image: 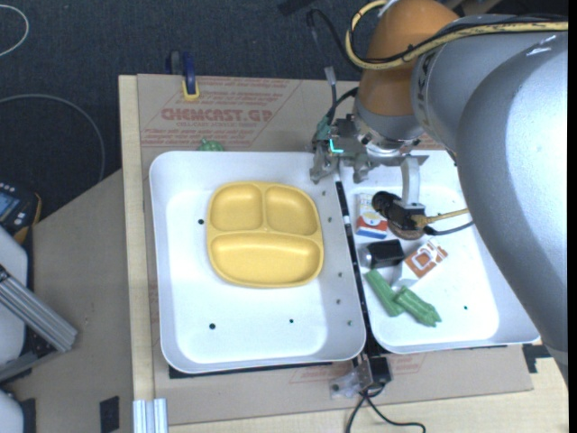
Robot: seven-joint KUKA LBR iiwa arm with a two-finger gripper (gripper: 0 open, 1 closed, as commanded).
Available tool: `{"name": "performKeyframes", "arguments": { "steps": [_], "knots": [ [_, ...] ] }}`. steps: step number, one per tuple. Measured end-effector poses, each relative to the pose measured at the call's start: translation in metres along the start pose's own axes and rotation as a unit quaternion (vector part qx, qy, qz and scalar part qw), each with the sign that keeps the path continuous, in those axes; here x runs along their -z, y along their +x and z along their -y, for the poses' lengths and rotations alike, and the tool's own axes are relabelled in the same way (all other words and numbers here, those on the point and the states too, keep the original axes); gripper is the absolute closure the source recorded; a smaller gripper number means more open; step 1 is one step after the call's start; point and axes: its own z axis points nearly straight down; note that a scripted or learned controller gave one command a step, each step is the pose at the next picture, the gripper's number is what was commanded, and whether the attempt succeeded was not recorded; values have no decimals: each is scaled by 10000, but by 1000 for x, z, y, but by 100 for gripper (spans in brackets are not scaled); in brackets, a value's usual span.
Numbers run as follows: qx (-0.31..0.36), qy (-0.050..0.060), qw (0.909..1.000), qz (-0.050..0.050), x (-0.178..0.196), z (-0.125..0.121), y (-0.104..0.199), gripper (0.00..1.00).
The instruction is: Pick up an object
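Items for picking, right bin (451,327): green pods (403,298); black block (386,253) just above them; orange-and-white packet (425,258) beside the block; blue-and-white card (370,225) further up.
Left bin (180,242): one yellow divided plate (266,233).
Gripper (341,168): you had it over the ridge between the bins, at their far end. Whether it was spread or pressed together, you could not tell.
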Motion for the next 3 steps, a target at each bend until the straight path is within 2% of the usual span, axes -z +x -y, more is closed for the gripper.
{"name": "performKeyframes", "arguments": {
  "steps": [1,2,3],
  "knots": [
    [0,12,10000,12,8,1,-1,100],
    [27,69,10000,-23,33,56,55,100],
    [32,53,10000,-28,60,84,100,100]
  ]
}}
